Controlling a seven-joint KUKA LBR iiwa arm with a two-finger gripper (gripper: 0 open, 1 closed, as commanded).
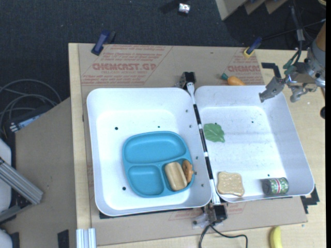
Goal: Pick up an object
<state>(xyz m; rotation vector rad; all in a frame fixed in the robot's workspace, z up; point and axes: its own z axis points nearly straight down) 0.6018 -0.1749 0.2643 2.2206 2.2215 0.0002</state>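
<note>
Though near rim, gripper spread.

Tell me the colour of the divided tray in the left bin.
Light blue divided tray, clearest in the camera view.

Plastic, cardboard and metal under my arm

The two white bins look like smooth plastic with a soft shine, and the blue tray is glossy plastic too. The bench cover looks like matt brown cardboard with red print. My gripper shows dull grey metal. The small can looks shiny, and the toast looks rough.
</note>
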